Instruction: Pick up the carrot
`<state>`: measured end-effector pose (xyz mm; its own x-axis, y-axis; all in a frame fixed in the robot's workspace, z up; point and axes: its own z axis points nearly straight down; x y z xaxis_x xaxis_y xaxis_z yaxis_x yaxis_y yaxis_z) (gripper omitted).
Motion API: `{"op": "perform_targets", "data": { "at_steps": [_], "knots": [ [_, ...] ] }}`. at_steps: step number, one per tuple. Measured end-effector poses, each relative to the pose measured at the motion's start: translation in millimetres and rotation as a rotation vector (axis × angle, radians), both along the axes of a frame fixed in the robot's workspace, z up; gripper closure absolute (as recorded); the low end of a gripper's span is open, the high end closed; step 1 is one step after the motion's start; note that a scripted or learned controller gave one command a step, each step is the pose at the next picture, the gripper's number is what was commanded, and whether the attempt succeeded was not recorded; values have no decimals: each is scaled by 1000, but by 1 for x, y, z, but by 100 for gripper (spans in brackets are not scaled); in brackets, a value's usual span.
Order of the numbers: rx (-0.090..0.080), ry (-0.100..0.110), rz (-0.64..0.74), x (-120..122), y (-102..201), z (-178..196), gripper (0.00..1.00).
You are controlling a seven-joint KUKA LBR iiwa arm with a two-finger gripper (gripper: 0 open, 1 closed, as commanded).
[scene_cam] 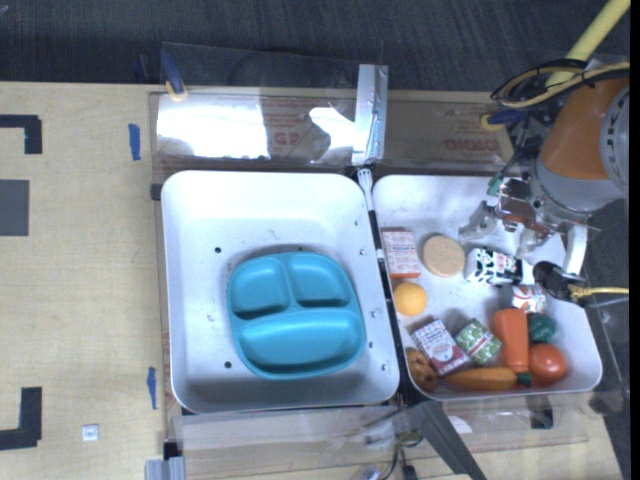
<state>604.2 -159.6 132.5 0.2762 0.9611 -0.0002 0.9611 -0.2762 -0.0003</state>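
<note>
Orange carrot [511, 338] upright in right bin, near below pincer [527, 230]

The orange carrot [511, 338] lies in the right bin [420, 196], near its front right corner, pointing from back to front among other toy foods.

My left bin [190, 268] holds a blue tray [294, 313]; at three o'clock, a cookie [444, 256] and an orange [409, 298].
</note>
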Motion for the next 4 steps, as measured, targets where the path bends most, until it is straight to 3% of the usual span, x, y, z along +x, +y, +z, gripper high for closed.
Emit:
{"op": "perform_targets", "data": {
  "at_steps": [1, 2, 3, 4],
  "knots": [
    [-4, -16, 124, 24, 6, -38, 0],
    [0, -4, -378, 64, 20, 16, 0],
    [-7, -17, -760, 53, 54, -24, 0],
    [0, -2, -1039, 50, 40, 1, 0]
  ]
}}
